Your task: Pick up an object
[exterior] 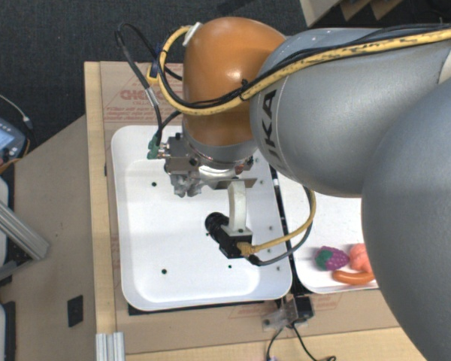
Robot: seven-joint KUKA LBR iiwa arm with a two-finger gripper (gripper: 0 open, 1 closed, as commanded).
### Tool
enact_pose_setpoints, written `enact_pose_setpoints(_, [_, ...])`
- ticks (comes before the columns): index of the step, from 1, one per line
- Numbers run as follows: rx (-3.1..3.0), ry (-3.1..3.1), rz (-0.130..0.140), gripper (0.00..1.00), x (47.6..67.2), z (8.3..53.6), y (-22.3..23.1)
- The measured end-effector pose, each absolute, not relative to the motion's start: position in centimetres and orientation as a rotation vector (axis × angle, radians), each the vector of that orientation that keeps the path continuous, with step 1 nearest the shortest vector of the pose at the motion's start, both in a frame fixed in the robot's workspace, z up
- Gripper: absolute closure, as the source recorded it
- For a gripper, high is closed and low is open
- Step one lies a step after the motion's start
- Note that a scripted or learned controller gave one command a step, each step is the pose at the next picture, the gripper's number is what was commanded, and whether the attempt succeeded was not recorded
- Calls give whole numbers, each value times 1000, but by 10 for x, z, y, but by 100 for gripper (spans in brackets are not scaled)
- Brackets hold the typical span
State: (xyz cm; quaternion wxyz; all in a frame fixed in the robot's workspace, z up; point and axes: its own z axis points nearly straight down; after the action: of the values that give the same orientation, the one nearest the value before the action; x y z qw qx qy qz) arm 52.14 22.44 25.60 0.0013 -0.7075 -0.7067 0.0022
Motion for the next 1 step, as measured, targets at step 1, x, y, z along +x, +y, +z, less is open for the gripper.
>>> enact_pose_setpoints(1, [-2225, -2226, -19, 100, 532, 370, 217])
